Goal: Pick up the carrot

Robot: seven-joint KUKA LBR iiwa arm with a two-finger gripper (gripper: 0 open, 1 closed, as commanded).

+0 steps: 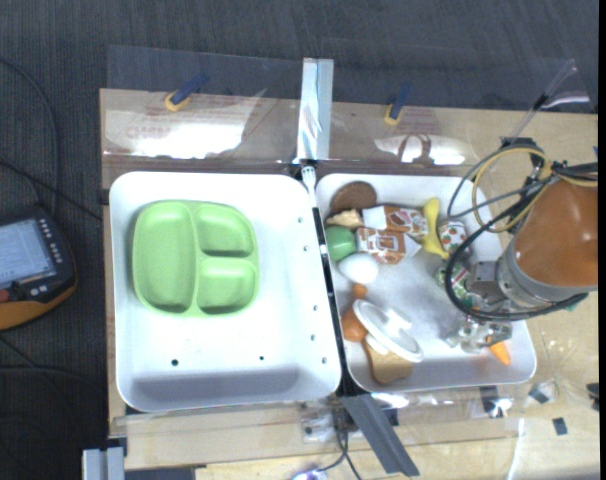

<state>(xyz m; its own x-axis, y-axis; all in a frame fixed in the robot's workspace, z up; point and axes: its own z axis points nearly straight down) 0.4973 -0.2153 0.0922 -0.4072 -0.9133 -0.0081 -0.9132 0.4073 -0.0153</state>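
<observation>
2 shallow white bins are seen side by side on the bench. The left bin (pixel 123 268) holds a green divided plate (pixel 195 256) w/ 3 compartments, set toward the bin's upper left. The right bin (pixel 518 373) is crowded w/ toy food along its left and upper parts: a brown round item (pixel 355 196) at top, a printed carton (pixel 391 234) lying flat, a yellow piece (pixel 432 230) just right of it, a green item (pixel 339 242) by the divider, a white egg (pixel 360 268) just below that, and a white lid-like piece (pixel 388 330) over tan and orange pieces near the bottom left.

The arm (pixel 553 243) is seen reaching in from the right, its orange band above the wrist, w/ cables looped over the right bin's upper right. The gripper (pixel 473 336) is positioned low in the bin's lower right corner area. The carrot (pixel 499 351) is seen as a small orange shape at the gripper's lower right edge, touching or just beside it, close to the bin's bottom right wall. Finger spread is hidden by the wrist body, so whether the carrot sits between the fingers can't be told.
</observation>
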